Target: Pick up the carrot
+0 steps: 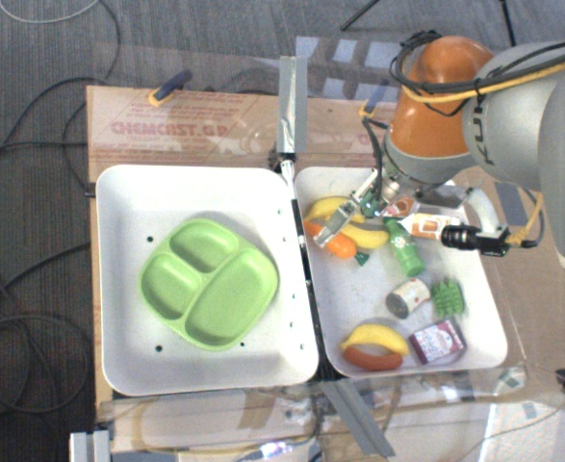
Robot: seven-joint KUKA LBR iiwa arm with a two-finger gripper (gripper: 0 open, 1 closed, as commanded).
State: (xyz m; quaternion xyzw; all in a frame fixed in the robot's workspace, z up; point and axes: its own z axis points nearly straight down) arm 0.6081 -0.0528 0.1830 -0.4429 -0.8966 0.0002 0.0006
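Left bin [118, 258]: green divided plate [210, 282]. Right bin [475, 345]: bananas, green bottle [404, 251], can [409, 297], purple packet [438, 341]; carrot [338, 245] near back-left corner, beside banana [325, 207]. Gripper [332, 224] directly over carrot; open or closed, cannot tell.

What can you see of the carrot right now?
The carrot is a small orange piece, smooth and plastic-looking, with a green bit at its right end. It lies flat in the right bin, near the bin's upper-left corner, just below a yellow banana and beside another yellow piece. The end effector sits right at its upper-left edge, partly covering it; whether it grips the carrot cannot be told.
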